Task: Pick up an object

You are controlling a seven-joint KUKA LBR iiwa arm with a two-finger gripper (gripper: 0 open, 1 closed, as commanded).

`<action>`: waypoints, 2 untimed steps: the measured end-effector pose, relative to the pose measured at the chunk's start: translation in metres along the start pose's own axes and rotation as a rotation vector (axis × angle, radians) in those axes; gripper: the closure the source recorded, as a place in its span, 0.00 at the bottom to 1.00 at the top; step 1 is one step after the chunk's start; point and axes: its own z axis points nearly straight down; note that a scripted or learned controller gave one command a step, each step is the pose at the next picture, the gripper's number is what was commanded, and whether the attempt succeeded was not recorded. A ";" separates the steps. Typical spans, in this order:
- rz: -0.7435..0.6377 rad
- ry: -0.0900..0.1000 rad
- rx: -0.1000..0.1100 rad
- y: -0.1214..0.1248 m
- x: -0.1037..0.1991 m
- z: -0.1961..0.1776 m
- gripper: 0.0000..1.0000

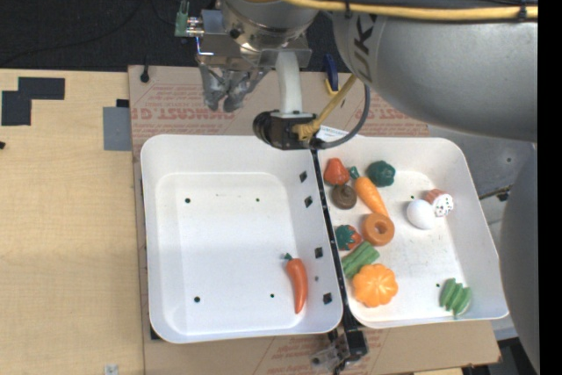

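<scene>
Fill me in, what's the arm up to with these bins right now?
The arm's hand hangs above the far edge of the left bin, with nothing visible between its fingers. A red chili pepper lies alone in the left bin near the divider. The right bin holds the rest of the toy food, including a carrot, an orange pumpkin and a white egg. No pick has happened yet.

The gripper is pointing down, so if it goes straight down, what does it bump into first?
Probably the brown board just behind the left bin's back rim. The gripper hangs above that strip, not over any toy. Its height is hard to judge from this slanted view, so it might land on the rim instead.
</scene>
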 end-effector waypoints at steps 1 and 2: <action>0.000 0.000 -0.001 0.001 0.000 -0.034 1.00; -0.001 0.000 0.000 0.003 0.000 -0.072 1.00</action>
